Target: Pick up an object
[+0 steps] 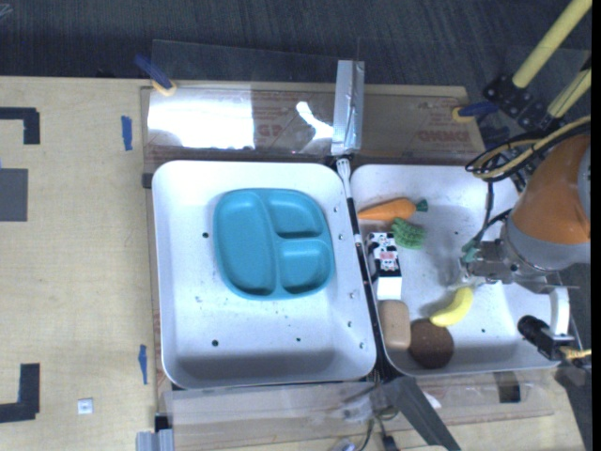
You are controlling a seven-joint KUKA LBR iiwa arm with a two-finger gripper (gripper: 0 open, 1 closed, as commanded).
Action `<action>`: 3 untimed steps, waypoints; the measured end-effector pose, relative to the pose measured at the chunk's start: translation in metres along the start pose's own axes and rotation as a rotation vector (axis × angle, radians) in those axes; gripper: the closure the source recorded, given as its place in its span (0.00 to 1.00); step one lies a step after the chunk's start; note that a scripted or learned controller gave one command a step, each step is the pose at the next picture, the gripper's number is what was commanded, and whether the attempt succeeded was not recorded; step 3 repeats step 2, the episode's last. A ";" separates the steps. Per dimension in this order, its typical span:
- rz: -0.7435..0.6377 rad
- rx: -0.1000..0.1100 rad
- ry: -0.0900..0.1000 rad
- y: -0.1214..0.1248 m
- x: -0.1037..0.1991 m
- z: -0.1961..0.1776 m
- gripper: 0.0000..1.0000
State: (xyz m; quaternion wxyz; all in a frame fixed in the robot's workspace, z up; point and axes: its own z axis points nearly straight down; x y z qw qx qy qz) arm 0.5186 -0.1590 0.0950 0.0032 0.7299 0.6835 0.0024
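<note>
The right bin (441,191) holds several toy foods. An orange carrot (385,209) lies at its back left, with a green leafy piece (407,232) just in front of it. A small black-and-white item (383,253) sits by the left wall. A tan bread piece (393,323) and a brown round piece (432,343) lie at the front. A yellow banana (453,307) lies mid-bin. My gripper (469,269) hangs low just above the banana's upper end, with nothing visibly held.
The left bin (178,252) carries a blue divided plate (273,241). A clear panel and a metal post (347,106) stand behind the bins. Cables (512,153) and the orange-banded arm (554,209) crowd the right bin's right side.
</note>
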 end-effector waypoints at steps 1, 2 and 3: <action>0.062 0.007 0.001 0.024 0.071 -0.136 1.00; 0.060 0.010 -0.001 0.025 0.071 -0.143 1.00; 0.060 0.010 -0.001 0.025 0.071 -0.143 1.00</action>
